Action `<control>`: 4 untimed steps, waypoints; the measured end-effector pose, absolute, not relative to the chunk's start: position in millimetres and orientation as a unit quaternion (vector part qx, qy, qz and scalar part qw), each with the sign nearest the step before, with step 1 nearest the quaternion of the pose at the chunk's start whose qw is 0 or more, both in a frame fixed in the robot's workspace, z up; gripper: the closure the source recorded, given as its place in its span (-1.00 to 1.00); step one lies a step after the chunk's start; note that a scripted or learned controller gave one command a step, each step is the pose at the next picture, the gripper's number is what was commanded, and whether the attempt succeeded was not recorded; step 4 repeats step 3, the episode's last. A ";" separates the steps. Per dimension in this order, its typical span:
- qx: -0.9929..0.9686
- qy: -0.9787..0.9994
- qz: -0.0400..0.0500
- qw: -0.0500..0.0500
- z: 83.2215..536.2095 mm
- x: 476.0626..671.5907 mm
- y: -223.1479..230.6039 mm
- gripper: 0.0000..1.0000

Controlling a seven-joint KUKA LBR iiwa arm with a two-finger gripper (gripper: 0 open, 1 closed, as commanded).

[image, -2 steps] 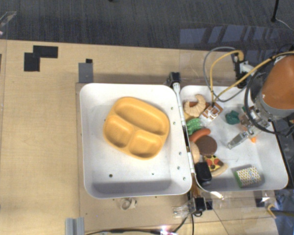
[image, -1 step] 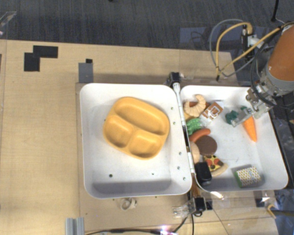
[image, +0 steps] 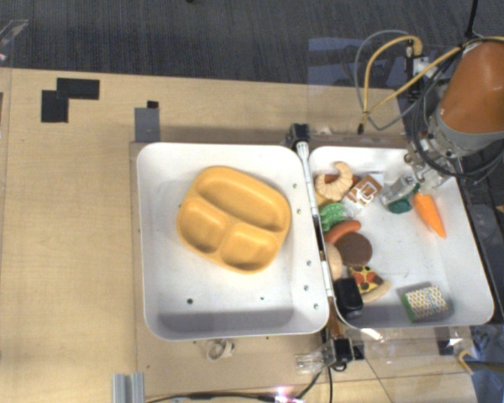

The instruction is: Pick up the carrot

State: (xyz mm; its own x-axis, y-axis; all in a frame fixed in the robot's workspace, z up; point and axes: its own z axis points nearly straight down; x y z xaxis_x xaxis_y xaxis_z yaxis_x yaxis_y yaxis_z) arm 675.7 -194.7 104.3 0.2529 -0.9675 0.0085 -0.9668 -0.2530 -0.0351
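A toy carrot (image: 429, 213) lies in the right bin (image: 466, 296), near its far right side, its long axis running from the leafy top at the upper left down to the tip at the lower right. The gripper (image: 420, 175) hangs just above the carrot's upper end; whether it is wide or narrow cannot be told. Other toy food (image: 353, 250) crowds the bin's left side, well apart from the carrot.

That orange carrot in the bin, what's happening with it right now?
A robot arm reaches in over the right bin. Its claw sits just above the carrot, which lies on the bin floor near the far right corner, not lifted. Other toy foods sit along the bin's left side, and a yellow divided tray lies in the left bin.
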 end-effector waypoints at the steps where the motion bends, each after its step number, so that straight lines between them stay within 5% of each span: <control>1: -0.866 0.499 -0.003 0.008 88.9 650.8 -188.8 -1.00; 2: -0.914 0.406 -0.002 0.006 87.1 603.4 -188.4 -1.00; 4: -0.928 0.372 -0.003 0.008 87.1 592.0 -190.8 -1.00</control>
